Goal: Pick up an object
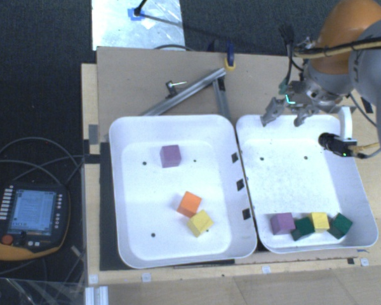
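Observation:
My gripper (286, 117) hangs over the far edge of the right bin (305, 170), fingers spread apart with nothing between them. In the left bin (124, 170) lie a purple cube (170, 155) toward the back, an orange cube (189, 203) in the middle and a yellow cube (200, 223) touching it in front. Along the right bin's near edge sit a purple cube (282, 222), a dark green cube (302, 227), a yellow cube (320, 220) and another green cube (340, 223), far from the gripper.
A metal bar (184, 94) lies slanted on the bench behind the left bin. A black cylindrical part (333, 143) with a cable juts over the right bin's far right side. A pendant (28, 215) rests left of the bench.

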Controlling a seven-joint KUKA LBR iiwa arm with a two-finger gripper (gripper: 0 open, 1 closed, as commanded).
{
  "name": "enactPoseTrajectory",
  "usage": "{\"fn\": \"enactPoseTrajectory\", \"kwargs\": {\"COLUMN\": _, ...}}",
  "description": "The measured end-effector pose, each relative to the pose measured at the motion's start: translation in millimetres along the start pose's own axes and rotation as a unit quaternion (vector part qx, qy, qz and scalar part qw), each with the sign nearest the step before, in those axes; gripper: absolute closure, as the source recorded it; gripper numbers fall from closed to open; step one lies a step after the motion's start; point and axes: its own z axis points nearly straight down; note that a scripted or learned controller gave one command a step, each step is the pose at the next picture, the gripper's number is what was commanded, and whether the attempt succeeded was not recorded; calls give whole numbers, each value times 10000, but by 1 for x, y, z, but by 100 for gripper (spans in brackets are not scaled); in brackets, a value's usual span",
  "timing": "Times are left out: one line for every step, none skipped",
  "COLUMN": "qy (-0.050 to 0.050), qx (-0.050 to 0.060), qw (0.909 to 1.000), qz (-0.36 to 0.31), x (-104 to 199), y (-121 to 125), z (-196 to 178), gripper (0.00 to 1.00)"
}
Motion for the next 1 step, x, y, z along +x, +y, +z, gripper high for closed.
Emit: {"fn": "enactPoseTrajectory", "kwargs": {"qy": 2, "qx": 25, "qw": 10000, "qz": 4, "x": 6, "y": -7, "z": 57, "gripper": 0}}
